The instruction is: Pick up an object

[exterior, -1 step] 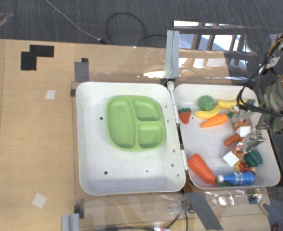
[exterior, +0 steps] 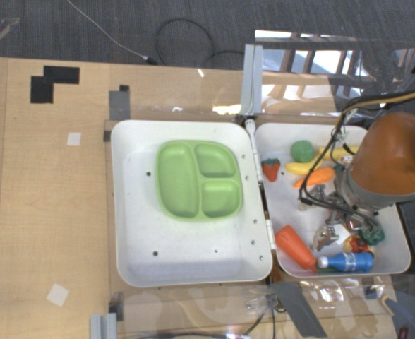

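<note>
My gripper (exterior: pixel 326 236) hangs low over the right bin (exterior: pixel 402 258), near its front, under the orange-banded wrist (exterior: pixel 389 154). Just left of it lies a large orange carrot-like piece (exterior: pixel 294 246). A blue bottle (exterior: pixel 347 262) lies on its side right in front of the gripper. A small multicoloured toy (exterior: pixel 358 244) and a dark green piece (exterior: pixel 374 235) sit to its right. Farther back are a green ball (exterior: pixel 303 150), a yellow banana (exterior: pixel 299 167), a red strawberry (exterior: pixel 271 169) and a small orange carrot (exterior: pixel 319 176). I see nothing held by the gripper.
The left bin (exterior: pixel 133 260) holds a green divided plate (exterior: pixel 197 179). A raised divider (exterior: pixel 261 189) separates the two bins. Black cables (exterior: pixel 334 136) loop from the wrist over the back of the right bin. The wooden bench (exterior: pixel 45 210) stretches to the left.
</note>
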Motion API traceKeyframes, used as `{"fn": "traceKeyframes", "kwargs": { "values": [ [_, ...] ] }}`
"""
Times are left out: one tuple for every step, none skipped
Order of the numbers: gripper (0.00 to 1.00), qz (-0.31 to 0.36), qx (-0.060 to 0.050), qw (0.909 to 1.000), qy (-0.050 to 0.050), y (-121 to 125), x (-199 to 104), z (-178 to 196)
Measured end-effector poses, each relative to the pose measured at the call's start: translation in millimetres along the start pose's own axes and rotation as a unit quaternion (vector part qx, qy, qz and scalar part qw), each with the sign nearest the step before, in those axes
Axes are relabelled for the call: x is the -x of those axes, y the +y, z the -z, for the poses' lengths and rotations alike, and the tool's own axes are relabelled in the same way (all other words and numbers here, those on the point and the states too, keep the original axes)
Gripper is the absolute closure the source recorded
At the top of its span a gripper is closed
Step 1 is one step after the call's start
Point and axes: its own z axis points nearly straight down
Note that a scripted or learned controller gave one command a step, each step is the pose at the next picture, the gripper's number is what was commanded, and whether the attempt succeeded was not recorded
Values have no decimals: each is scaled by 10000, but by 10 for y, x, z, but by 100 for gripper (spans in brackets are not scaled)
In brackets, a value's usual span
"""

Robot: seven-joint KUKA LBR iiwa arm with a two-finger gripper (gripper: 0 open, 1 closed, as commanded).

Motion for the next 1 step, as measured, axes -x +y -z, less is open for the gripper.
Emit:
{"fn": "traceKeyframes", "kwargs": {
  "values": [
    [0, -321, 9, 9995, -13, 269, 1061, -102]
  ]
}}
